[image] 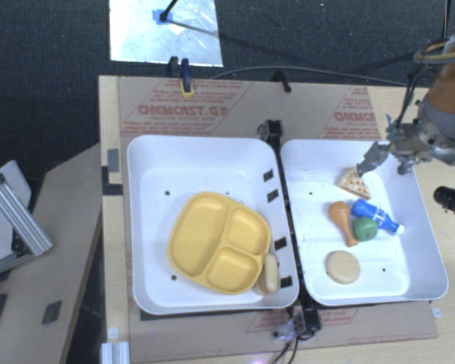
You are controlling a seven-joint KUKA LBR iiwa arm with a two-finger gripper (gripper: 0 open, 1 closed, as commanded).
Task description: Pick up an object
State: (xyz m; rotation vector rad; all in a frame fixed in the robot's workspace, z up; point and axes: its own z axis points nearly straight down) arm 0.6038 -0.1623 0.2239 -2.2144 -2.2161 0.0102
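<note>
- Arm: grey, orange-banded, entering from the right; two-finger gripper (384, 158) poised over the far part of the right-hand shallow white bin (425, 226).
- Jaws: two dark fingers seen spread apart, one at each side, nothing between them.
- Candidate items, right bin: tan triangular pizza-slice toy (353, 183) just beside the near finger; orange-brown drumstick toy (341, 220); blue bottle-shaped toy (375, 215) touching a green round toy (365, 230); beige round biscuit-like disc (342, 267) nearer the front.
- Left-hand white bin (148, 203): yellow plastic compartment tray (220, 241); pale oblong bread-like piece (269, 273) at its corner.
- Step judged: approach, no grasp made. Next move calls for descent and centring over one item, likeliest the pizza slice.
- Unclear: fingertip height above the bin floor; wrist cut off at the frame edge.
</note>
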